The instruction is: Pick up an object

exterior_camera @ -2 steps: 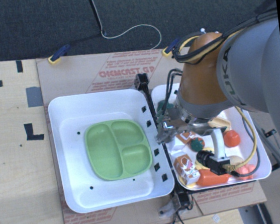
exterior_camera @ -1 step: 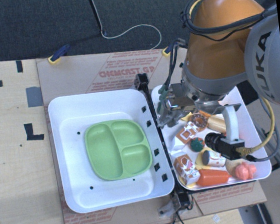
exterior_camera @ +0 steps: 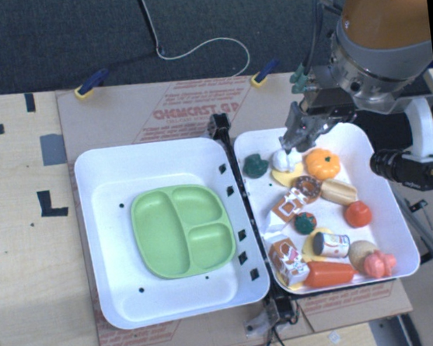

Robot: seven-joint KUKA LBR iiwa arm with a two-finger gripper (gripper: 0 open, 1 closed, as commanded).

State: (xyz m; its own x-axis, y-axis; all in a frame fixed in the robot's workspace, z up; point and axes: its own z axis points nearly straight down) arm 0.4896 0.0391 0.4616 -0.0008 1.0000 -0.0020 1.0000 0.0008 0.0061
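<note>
Gripper [exterior_camera: 297,144] lowered over far end of right bin [exterior_camera: 386,186], beside small orange pumpkin [exterior_camera: 324,164]; finger state indiscernible. Green divided plate [exterior_camera: 183,229] in left bin [exterior_camera: 105,221].

The right bin [exterior_camera: 385,187] is crowded: pumpkin [exterior_camera: 324,164], banana [exterior_camera: 286,175], hot dog [exterior_camera: 338,190], tomato [exterior_camera: 358,213] and carrot [exterior_camera: 330,273] lie close together with little bare floor between them. In the left bin [exterior_camera: 101,221], open white floor rings the green divided plate [exterior_camera: 183,229]
</note>
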